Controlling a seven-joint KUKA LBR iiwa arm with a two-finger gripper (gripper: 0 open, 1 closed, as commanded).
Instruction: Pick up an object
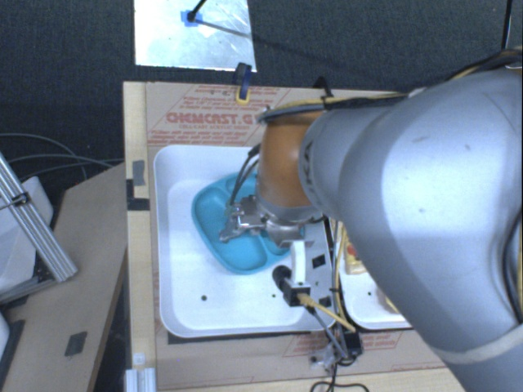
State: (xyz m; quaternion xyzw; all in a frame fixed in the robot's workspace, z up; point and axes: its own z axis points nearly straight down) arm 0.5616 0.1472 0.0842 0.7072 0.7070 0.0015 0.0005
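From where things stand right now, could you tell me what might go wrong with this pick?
1. The gripper sits over the blue dish, whose smooth curved surface may let the fingers slip off.
2. The arm hides the contact point, so a failed grasp could go unnoticed.
3. The loose cables hanging below the wrist trail over the left bin rim and might snag as the arm lifts.

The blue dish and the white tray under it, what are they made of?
The blue dish looks like smooth moulded plastic, with even colour and soft rounded edges. The white bin seems plastic too, matte with rounded corners; neither can be confirmed by sight.
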